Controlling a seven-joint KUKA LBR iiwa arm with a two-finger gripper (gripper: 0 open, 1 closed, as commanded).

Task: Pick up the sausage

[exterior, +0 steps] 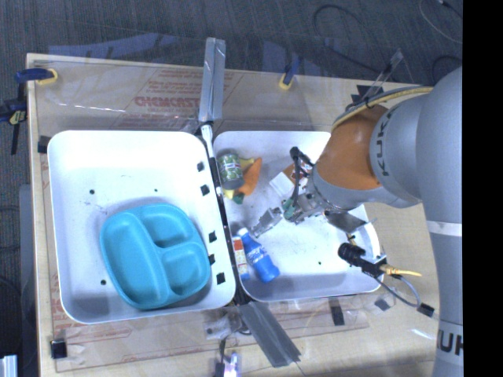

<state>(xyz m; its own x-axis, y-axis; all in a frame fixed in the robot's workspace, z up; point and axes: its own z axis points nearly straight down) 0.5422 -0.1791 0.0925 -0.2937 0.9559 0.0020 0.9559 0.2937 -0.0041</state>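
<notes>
We are hovering gripper (271, 220) low over right bin (346, 283), clear of orange sausage (250, 176) lying beside green can (229, 167); finger state: cannot tell.

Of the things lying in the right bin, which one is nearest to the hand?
The blue bottle, lying just below and left of the hand. The orange item and the green item beside it lie farther off, near the bin's top left corner.

The tray (153, 254) lies in the left bin (71, 163); the bottle (258, 259) lies in the right bin (314, 287).
</notes>
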